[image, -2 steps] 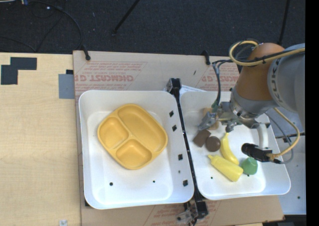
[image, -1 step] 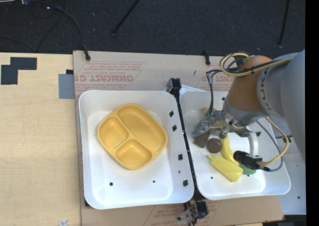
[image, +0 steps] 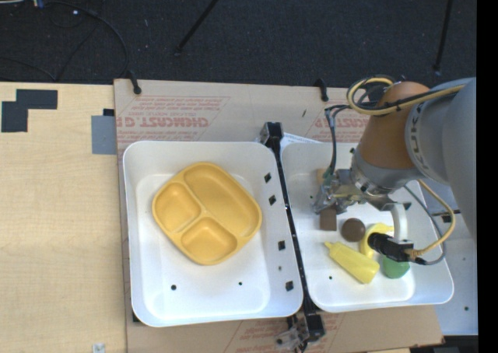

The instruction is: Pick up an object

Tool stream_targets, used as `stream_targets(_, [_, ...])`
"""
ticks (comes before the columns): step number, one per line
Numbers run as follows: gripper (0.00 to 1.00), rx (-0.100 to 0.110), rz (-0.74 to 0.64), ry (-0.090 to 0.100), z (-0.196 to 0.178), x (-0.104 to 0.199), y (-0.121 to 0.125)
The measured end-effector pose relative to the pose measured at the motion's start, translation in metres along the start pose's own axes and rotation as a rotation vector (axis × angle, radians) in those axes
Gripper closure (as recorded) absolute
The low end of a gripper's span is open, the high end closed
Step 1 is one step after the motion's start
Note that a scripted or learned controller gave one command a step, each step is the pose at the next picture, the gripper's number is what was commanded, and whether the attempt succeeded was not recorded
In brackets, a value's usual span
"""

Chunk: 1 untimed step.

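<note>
Cardboard (image: 194,114) lies under two white bins on the surface (image: 54,227), and we see its edge peeking out at the front, closest to us.

Next we see the left bin (image: 156,297). A yellow plate (image: 206,211) with three sections lies flat in it, a bit toward the back. A black strip (image: 284,219) runs between the two bins.

We look at the right bin (image: 424,293) now. Near its front lies a yellow squeeze bottle (image: 352,260) on its side, with its tip pointing to the left. Just beside it, on the right, sits something green (image: 395,269), partly hidden by a black part with a cable. A yellow thing (image: 377,232) peeks out just behind that. A round brown thing (image: 352,228) sits near the middle of the bin, and a small brown block (image: 327,219) is touching it or just beside it on the left.

The gripper (image: 331,197) is right above the brown block, down low in the bin. We cannot tell if it is open or closed, because wires and small parts hide it. We cannot tell if it touches the block.

Behind it rises the arm (image: 443,134), grey with an orange band (image: 389,130). Yellow and black cables (image: 369,91) loop over the top. Far back we see a dark floor (image: 233,17) with more cables.
</note>
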<state>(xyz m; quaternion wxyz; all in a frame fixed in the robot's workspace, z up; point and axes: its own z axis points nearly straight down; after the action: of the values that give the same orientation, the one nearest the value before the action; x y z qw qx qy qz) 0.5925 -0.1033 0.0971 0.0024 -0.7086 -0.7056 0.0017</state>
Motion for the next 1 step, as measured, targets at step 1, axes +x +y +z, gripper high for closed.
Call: stream_targets(1, [1.00, -0.008, -0.005, -0.001, -0.0626, 0.0032, 0.0016])
